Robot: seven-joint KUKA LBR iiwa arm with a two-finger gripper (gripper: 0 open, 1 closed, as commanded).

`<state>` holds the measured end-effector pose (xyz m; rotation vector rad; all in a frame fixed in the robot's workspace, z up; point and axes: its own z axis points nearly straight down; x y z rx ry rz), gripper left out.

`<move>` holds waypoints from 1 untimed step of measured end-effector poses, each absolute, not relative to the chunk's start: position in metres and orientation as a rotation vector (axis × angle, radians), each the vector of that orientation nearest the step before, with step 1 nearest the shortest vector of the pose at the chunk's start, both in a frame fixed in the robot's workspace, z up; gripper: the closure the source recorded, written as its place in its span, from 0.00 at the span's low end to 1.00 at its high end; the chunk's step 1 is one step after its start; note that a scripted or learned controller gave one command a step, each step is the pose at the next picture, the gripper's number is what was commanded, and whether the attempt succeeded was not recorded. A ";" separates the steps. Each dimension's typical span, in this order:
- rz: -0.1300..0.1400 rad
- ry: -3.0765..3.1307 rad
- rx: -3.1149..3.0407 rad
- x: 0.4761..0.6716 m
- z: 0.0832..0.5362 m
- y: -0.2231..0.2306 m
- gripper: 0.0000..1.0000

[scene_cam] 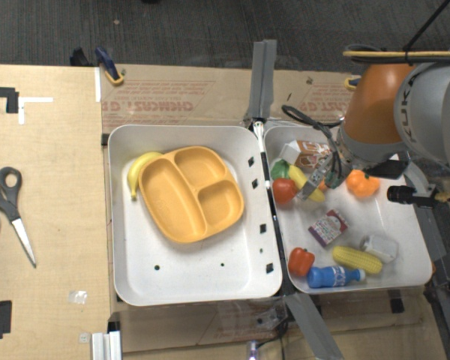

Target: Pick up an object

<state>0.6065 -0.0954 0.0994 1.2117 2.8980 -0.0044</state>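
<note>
Several small toys are crowded under the gripper (313,186), finger state untellable; the red tomato (283,190), likely light and slippery, is best pinched across its middle.

Pale wooden bench (45,223) against dark grey carpet floor (210,13), evenly lit.

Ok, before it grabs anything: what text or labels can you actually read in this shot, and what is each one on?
"KUK": partial grey lettering on the arm, cut off by the frame.
Red print on the cardboard behind the bins: mirrored and too blurred to read.
Brown packet and maroon packet in the right bin: print too small to read.
</note>
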 end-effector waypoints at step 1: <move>-0.002 2.782 1.460 0.609 0.091 -0.100 1.00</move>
